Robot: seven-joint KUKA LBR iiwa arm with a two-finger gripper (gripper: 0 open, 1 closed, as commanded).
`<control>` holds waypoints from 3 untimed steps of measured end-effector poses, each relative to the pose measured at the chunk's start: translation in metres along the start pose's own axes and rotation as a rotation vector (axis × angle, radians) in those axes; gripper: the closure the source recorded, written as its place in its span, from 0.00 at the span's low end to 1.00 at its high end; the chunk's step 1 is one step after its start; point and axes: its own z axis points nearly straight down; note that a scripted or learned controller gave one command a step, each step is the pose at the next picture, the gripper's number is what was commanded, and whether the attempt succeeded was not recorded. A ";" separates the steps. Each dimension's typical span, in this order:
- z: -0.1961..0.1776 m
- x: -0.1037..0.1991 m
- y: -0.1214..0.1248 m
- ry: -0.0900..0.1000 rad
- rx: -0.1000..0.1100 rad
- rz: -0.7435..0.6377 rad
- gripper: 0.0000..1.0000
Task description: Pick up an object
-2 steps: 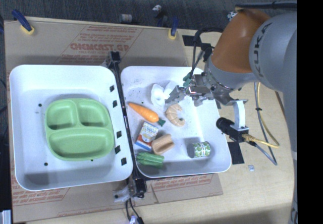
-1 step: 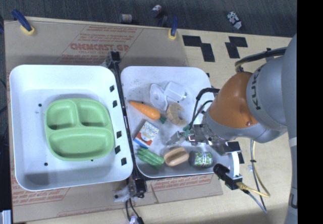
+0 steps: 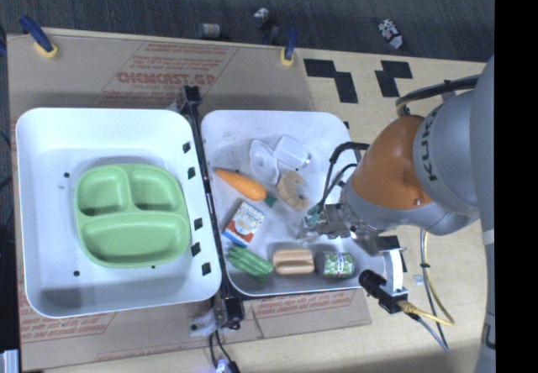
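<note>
On my screen the left bin (image 3: 34, 195) holds a green divided plate (image 3: 131, 213), lying flat near its middle. A black divider strip runs between the two bins.

In the right bin (image 3: 220, 132) I see a scatter of things. A carrot (image 3: 240, 184) lies slanted near the left wall, its thin end toward the plate side. Below it sits a small white carton (image 3: 243, 222) with red and blue print, and below that a green leafy piece (image 3: 249, 262) near the front corner. Just beside that piece lies a hot dog bun (image 3: 293, 261), and to its right a small green can (image 3: 338, 265) on its side, close to the front wall. Toward the back of the bin are clear plastic pieces (image 3: 276, 154), and just in front of them a tan, lumpy object (image 3: 292, 188).

The gripper (image 3: 318, 222) hangs over the right part of this bin, above the bun and the can, under the orange band (image 3: 388, 168). I cannot tell how it stands, nor whether it touches anything.
</note>
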 end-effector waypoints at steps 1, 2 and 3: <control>-0.109 -0.018 -0.001 -0.001 -0.005 0.007 1.00; -0.175 -0.035 0.043 -0.001 -0.005 0.006 1.00; -0.099 -0.035 0.100 0.001 0.001 0.005 1.00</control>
